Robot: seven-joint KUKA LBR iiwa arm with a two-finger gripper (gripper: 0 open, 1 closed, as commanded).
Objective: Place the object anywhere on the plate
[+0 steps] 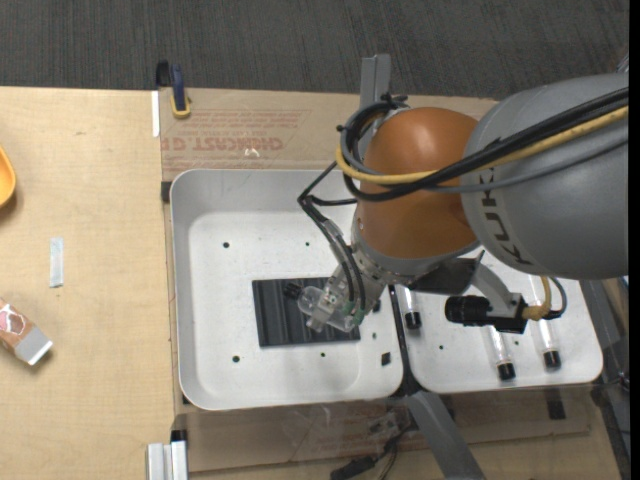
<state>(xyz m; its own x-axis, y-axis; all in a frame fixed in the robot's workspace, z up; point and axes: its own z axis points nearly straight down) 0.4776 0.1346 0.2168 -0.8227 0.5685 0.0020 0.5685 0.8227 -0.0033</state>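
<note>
Our claw (330, 308) hangs directly over the dark rectangular plate (285, 313) in the left bin (200, 268), whose long axis runs left-right; its grip we cannot tell.

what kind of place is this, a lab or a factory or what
Probably a robotics lab bench: a grey and orange arm works over two white bins, set on a cardboard sheet on a wooden bench.

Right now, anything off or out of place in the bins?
Nothing spilled or damaged. The dark plate lies flat in the left bin, with the gripper over its right end. Several markers lie in the right bin, roughly parallel.
</note>
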